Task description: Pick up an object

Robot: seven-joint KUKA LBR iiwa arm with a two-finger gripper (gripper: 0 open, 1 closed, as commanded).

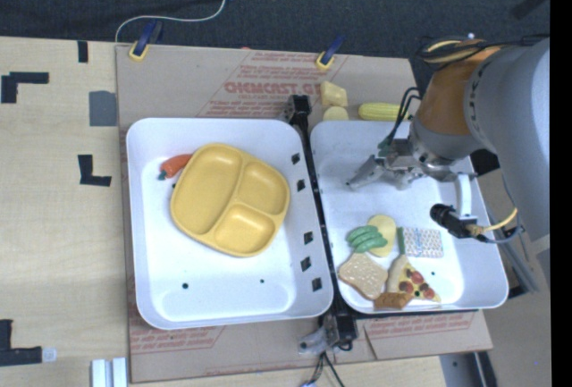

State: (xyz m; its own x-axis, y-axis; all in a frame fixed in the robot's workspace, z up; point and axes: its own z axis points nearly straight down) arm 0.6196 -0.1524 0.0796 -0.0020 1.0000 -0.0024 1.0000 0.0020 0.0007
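- Grey two-finger gripper (368, 174) hangs over the upper part of the right-hand shallow white bin (483, 287); its tips point toward the bin divider. Whether it is spread or pressed together cannot be told from this view, and nothing shows between the tips. The bin floor just under it is bare.
- Grey arm with the orange band (451, 99) comes in from the right and covers the upper right corner of that bin.
- Left-hand shallow white bin (152, 287) sits beside the right one, the two touching along the dark middle strip.
- Yellow plastic plate with three compartments (230, 198) lies tilted in the left bin, near its centre.
- Small orange carrot-shaped toy (174, 165) peeks out from under the plate's upper left edge.
- Toy foods lie clustered in the lower part of the right bin, well apart from the gripper tips: a tan slice of toast (361, 275), a pizza wedge with red dots (409, 281), a pale speckled square block (421, 241), a green pea-pod piece (365, 239) and a pale yellow round piece (383, 226) touching it.
- Beyond the bins, on the brown cardboard sheet (214, 81), lie a yellow corn cob (379, 112) and two pale yellow chunks (333, 96).
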